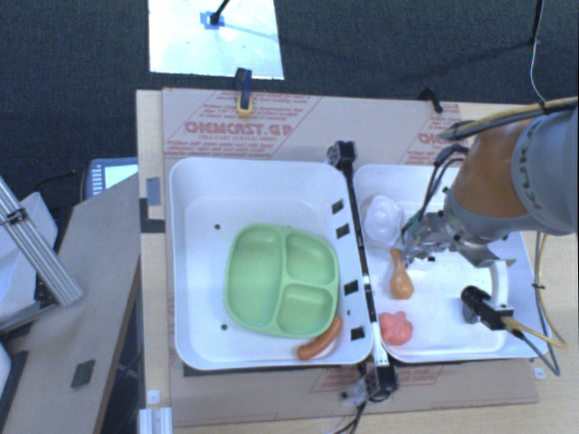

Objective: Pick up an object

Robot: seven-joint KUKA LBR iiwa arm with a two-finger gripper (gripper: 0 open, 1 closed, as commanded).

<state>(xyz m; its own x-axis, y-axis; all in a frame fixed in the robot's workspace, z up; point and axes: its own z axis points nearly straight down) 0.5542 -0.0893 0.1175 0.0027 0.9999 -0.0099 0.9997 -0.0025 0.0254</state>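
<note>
In the right bin (434, 344) lie an orange drumstick-shaped toy (400, 277), a pink lumpy toy (395, 327) near the front wall, and a pale translucent cup-like thing (382, 217) at the back left. My gripper (412, 245) hangs low in this bin, just above and to the right of the orange toy's thin upper end, below the pale cup. I see nothing held in it. The arm's grey wrist and orange band (488, 174) cover the bin's right part.
The left bin (194, 242) holds a green divided plate (281, 280) and an orange sausage (320, 341) against its front right wall. A black-clipped divider (355, 242) runs between the bins. Cardboard (271, 125) lies under both.
</note>
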